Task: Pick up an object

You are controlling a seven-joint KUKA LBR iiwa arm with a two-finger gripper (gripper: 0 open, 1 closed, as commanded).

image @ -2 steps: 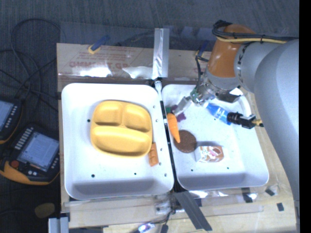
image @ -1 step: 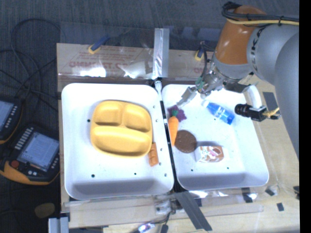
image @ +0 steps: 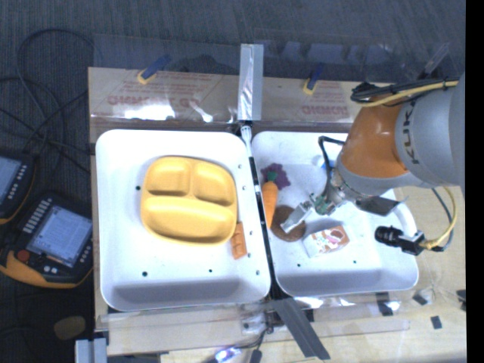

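My gripper (image: 300, 215) reaches down into the right bin (image: 355, 274), its tip low over a brown round object (image: 286, 229) near the bin's left side. Just left of it lies an orange carrot (image: 269, 203), with a purple bunch of grapes (image: 277, 175) behind it. A white and red packet (image: 327, 240) lies to the right of the brown object, in front of the wrist. The arm's orange band (image: 374, 146) sits above the bin's middle and hides part of its floor.
The left bin (image: 121, 278) holds a yellow divided plate (image: 189, 199) and a small orange piece (image: 239, 241) against its right wall. A black cable connector (image: 393, 237) hangs over the right bin's right side. A ridge (image: 257, 203) separates the bins.
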